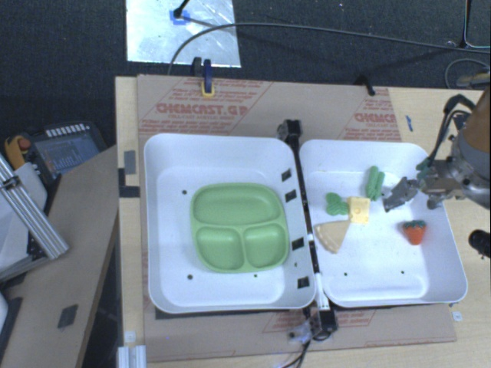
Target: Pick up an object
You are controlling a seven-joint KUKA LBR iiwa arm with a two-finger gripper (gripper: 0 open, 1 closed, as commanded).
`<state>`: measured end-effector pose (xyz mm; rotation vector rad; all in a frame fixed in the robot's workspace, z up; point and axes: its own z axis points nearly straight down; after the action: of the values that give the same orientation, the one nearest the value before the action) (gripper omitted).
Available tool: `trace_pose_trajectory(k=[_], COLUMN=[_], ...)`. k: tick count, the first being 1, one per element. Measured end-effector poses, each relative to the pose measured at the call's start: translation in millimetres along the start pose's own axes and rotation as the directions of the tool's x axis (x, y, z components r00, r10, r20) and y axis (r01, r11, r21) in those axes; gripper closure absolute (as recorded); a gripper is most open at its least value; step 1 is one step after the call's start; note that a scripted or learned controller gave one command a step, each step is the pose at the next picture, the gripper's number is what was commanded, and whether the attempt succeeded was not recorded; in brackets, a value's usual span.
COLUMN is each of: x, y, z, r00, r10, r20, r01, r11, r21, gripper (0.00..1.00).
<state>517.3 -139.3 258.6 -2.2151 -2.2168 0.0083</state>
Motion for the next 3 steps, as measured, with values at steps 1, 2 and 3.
trace_pose_trajectory(k=[1, 2, 3], x=[0, 8, 14], y=[2, -4, -4], z=[-5, 48, 110], r00=[1.000, 1.000, 1.000], r10=[-0.003, -0.001, -0.001], r20=[0.002, 0.001, 0.000], r01=[0.003, 0.001, 0.001], r11=[1.000, 1.000, 1.000], r21=[-0.011, -0.008, -0.004], gripper=[0.00, 0.00, 0.00])
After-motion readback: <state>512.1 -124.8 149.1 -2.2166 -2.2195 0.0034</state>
